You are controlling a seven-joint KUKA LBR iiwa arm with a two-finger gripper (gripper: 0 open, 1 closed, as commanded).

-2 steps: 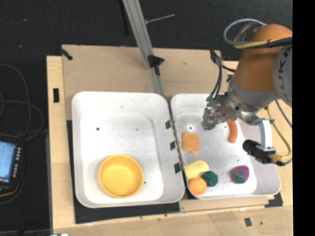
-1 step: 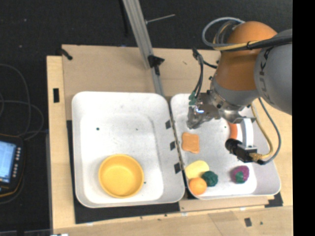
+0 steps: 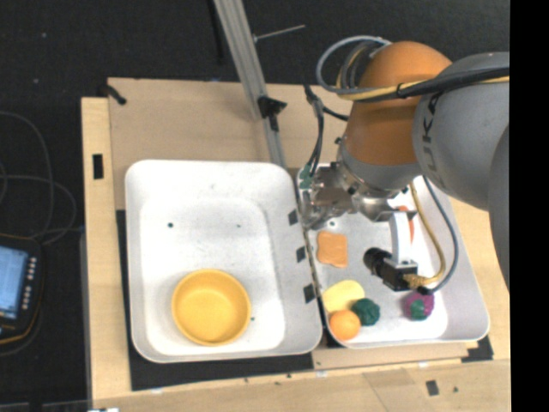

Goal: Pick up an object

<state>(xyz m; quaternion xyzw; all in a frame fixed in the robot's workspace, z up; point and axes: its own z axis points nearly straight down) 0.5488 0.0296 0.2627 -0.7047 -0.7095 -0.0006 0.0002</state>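
Claw point(image 3: 321, 202) is low over the right bin point(image 3: 467, 320), close to the wall it shares with the left bin point(image 3: 214, 213). The arm body covers its working end, so can't tell if it's open or closed; nothing seen held.

Candidates, relative to the claw:
- tan slab point(image 3: 333, 249): just below it in the view, lying flat, clear of the rest
- yellow lump point(image 3: 342, 294), orange ball point(image 3: 345, 324), green piece point(image 3: 367, 311): further down, packed together, ball touching the lump
- purple piece point(image 3: 419, 305): down and to the right, on its own
- yellow bowl point(image 3: 211, 305): well off to the lower left, in the other bin

Judgement: the slab is the shortest move, but it's a poor grasp. It's flat, so the claw would have to go right down to the bin floor and straddle the slab's edges, and the shared wall is near on one side. If going for it, the arm should open wide before descending, line the closing axis up along the wall rather than across it, and centre on the slab before closing.

The purple piece looks like the safer pick: chunky, with free space all round. The cluster is best avoided, since closing there likely shoves a neighbour or catches two.

Either way, only call it a grasp once the object is seen lifting with the claw
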